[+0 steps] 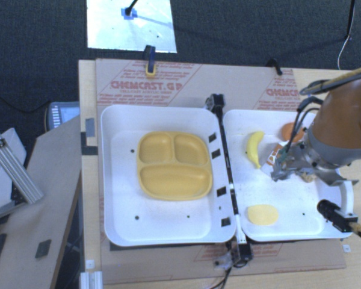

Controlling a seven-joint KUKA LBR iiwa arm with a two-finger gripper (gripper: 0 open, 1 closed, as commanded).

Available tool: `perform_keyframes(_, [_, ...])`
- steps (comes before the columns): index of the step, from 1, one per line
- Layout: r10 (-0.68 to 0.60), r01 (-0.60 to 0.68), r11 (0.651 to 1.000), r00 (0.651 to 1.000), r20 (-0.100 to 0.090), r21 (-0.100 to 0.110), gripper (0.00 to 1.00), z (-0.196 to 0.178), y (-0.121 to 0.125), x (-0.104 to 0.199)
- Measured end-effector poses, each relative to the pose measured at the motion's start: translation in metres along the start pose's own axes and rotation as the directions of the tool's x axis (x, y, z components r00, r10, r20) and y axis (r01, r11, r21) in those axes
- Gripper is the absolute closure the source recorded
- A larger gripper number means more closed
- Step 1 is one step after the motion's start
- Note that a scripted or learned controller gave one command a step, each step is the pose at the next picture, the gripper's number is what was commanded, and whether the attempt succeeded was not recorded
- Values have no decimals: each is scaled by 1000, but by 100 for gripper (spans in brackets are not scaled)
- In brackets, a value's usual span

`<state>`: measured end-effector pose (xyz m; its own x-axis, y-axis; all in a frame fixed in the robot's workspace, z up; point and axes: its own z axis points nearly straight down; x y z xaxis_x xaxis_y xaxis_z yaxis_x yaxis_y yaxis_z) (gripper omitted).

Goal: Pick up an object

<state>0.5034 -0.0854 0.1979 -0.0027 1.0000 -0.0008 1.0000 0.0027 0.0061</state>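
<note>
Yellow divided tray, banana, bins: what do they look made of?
Yellow divided tray: likely molded plastic; uniform matte color, rounded compartment ridges. Banana: probably a plastic or rubber toy, evenly yellow, though real fruit can't be excluded. Left bin and right bin: seemingly thin formed white plastic; smooth faces, rounded corners, slight sheen.

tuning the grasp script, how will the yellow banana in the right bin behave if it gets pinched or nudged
The curved yellow plastic-looking banana lies flat on the right white bin's floor, so it will probably pivot or slide rather than roll. Its smooth skin may slip from a pinch across the curve. It looks like a light, stiff toy, though I can't confirm that.
</note>
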Motion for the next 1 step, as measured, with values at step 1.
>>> perform_keyframes(1, [-1,1,1000,1000,0,-2,100,-50,2,0])
